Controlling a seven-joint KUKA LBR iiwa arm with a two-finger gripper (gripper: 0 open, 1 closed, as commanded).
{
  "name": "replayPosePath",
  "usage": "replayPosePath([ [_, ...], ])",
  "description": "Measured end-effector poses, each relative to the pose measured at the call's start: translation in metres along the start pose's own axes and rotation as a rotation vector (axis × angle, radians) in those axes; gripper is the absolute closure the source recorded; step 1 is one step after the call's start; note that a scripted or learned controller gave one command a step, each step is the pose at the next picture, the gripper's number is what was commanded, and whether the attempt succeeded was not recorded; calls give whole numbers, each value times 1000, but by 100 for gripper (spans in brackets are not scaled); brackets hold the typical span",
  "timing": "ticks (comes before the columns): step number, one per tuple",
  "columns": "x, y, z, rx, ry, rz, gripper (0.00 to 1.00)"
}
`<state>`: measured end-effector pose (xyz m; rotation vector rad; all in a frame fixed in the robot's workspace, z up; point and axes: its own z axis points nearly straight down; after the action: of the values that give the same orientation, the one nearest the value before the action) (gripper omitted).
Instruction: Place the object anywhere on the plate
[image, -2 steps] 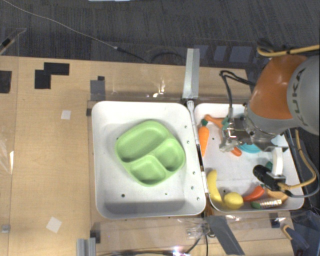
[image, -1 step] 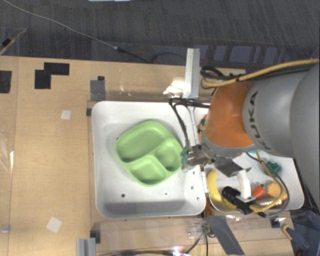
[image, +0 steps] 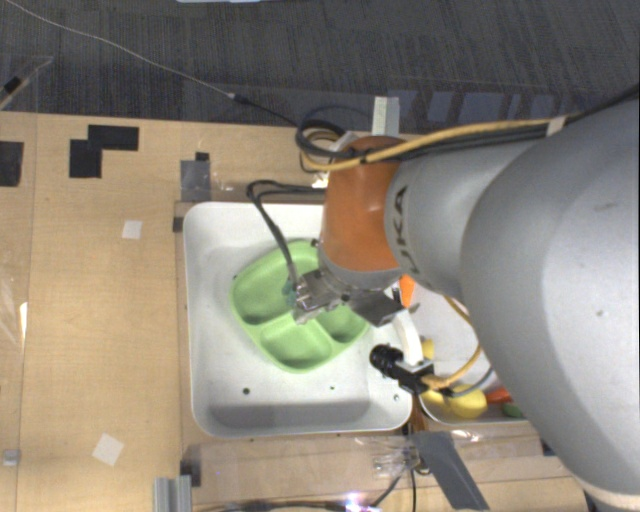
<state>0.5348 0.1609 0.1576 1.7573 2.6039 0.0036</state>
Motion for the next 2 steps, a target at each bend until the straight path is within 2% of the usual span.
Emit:
replayPosePath([
  [1, 24, 48, -101, -7, -2, -271, 100],
  [2, 24, 47, -100, -4, -2, -272, 0],
])
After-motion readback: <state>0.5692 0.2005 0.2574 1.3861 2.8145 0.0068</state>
